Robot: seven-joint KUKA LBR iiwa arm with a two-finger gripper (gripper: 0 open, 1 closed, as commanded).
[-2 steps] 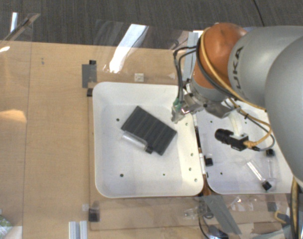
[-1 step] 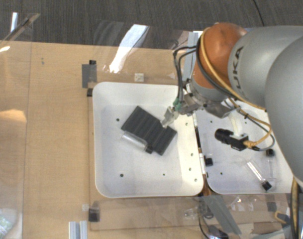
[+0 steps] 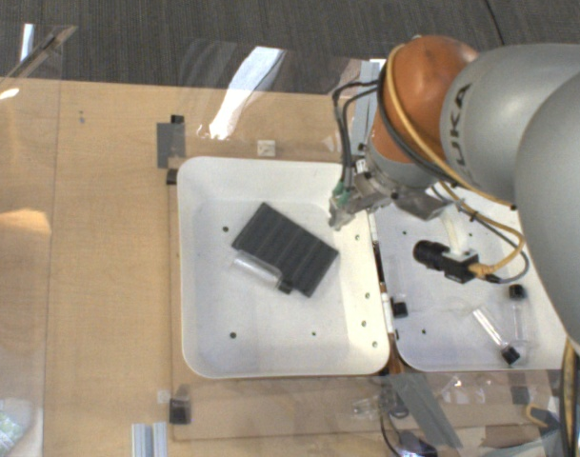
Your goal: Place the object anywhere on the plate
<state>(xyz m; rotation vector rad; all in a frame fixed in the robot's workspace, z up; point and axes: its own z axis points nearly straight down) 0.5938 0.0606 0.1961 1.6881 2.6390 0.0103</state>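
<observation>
Nearest, at 6 o'clock in the camera view, the pale wood tabletop carries the front rims of the left bin and the right bin, which touch along a shared edge. At the 5 o'clock end of the right bin lie a clear tube and, just beside it, a small black piece.

Further in, the dark ribbed slab lies flat on the floor of the left bin, a little toward 1 o'clock of that bin's middle. It is the only large loose thing, so I take it as the task's thing. Its long axis runs from 10 o'clock to 4 o'clock, skewed to the bin walls. A clear piece peeps out from under its 7 o'clock edge.

The hand hangs over the right side of the left bin, close to the shared edge. From the hand the slab's middle lies at 8 o'clock, near, and the slab's 3 o'clock corner sits just beside it at 6 o'clock. Whether the hand is wide or narrow I cannot tell, and I see nothing held in it.

A grasp would likely call for a short shift toward 8 o'clock and a turn of the wrist to close across the slab's short side. The bin wall at 3 o'clock is the closest obstacle, and the slab's flatness may make it hard to pick up.

Farthest back, the arm fills the 2 o'clock corner, and a black bracket stands at the left bin's 11 o'clock corner.
</observation>
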